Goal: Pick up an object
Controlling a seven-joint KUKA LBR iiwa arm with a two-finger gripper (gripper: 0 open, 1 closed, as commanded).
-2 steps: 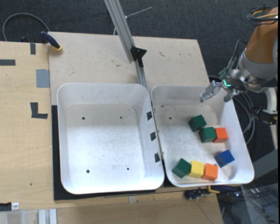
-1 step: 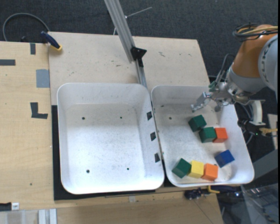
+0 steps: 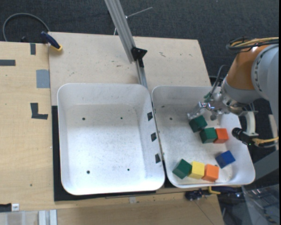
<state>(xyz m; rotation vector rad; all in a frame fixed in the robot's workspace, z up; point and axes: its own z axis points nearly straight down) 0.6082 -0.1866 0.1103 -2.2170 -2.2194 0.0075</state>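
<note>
Overhead, two shallow white bins are being seen side by side on the bench, the left bin (image 3: 65,125) at nine o'clock of the right bin (image 3: 171,97), with their inner walls touching. All the coloured blocks are being held in the right bin. A dark green block (image 3: 197,123) is lying near that bin's middle, and the gripper (image 3: 207,108) is being seen hanging just above it at about one o'clock, the metal tip close to the block's upper edge; whether contact is being made cannot be told. No block is being seen between the fingers, and how wide the gripper is standing cannot be told from this slant. A second green block (image 3: 208,135) is lying at about four o'clock of the dark green one, touching an orange block (image 3: 221,135) at its three o'clock. A blue block (image 3: 225,159) is resting alone at five o'clock of that pair, near the bin's right wall. Along the bin's six o'clock edge a row is being formed by a green block (image 3: 181,168), a yellow block (image 3: 197,169) and another orange block (image 3: 210,172), each touching the next. The grey arm (image 3: 253,74) with its orange band is being seen reaching in from three o'clock.
</note>
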